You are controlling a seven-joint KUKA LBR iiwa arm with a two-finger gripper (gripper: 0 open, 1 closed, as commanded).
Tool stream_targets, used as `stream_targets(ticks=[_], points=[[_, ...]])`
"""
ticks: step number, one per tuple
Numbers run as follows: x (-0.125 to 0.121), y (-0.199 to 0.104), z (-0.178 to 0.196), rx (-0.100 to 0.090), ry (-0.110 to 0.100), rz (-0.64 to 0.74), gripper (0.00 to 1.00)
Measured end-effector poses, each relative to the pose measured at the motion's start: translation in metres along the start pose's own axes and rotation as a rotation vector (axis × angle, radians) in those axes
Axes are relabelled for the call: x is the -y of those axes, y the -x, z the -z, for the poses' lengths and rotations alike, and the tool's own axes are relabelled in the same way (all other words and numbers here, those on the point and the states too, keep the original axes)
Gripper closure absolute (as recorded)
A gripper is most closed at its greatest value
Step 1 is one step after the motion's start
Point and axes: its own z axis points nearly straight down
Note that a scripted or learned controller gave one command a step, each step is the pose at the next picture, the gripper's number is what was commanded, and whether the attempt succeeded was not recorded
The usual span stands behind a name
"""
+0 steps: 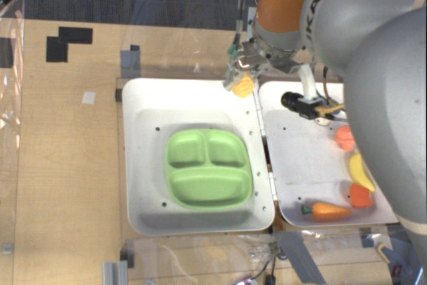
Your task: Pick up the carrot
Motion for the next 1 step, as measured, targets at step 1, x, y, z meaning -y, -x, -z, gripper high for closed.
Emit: stream_targets(ticks=[1], points=[[0.0029, -0.0372, -0.1156, 0.000, -0.005, -0.131, 1.00]])
